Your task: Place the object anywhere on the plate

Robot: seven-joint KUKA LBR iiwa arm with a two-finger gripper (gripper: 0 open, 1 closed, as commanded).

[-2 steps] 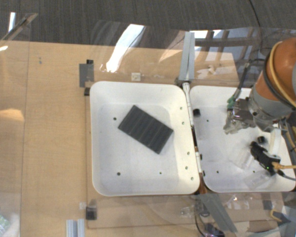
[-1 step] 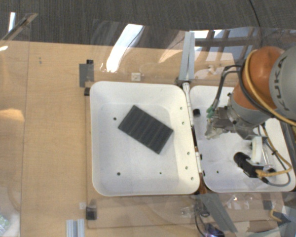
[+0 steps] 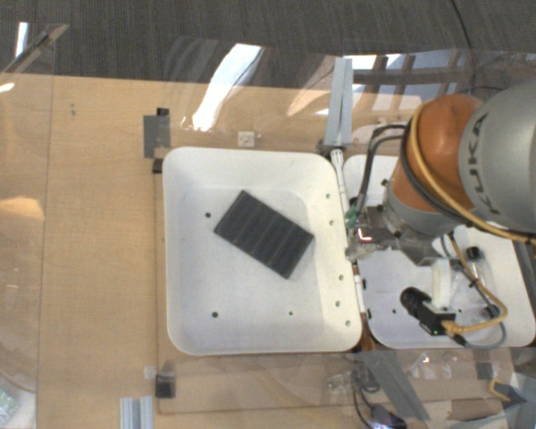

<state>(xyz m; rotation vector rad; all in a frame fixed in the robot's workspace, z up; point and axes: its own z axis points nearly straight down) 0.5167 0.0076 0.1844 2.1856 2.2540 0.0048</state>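
Observation:
A dark grey ribbed rectangular plate [image 3: 264, 233] lies tilted in the left white bin [image 3: 192, 320], a little above its middle. My arm [image 3: 482, 159] hangs over the right bin [image 3: 509, 329] and covers most of it. The gripper [image 3: 441, 286] points down into that bin, near its lower middle, well to the right of the plate. A small black piece [image 3: 420, 305] with a yellowish end lies just below the gripper; I cannot tell whether it is a loose object or part of the tool. Nothing rests on the plate.
A raised rim [image 3: 350, 257] separates the two bins. A yellow cable [image 3: 482, 304] loops beside the gripper. A grey upright bracket [image 3: 339, 105] stands behind the bins, and small black clamps [image 3: 157, 132] sit at the left bin's corners.

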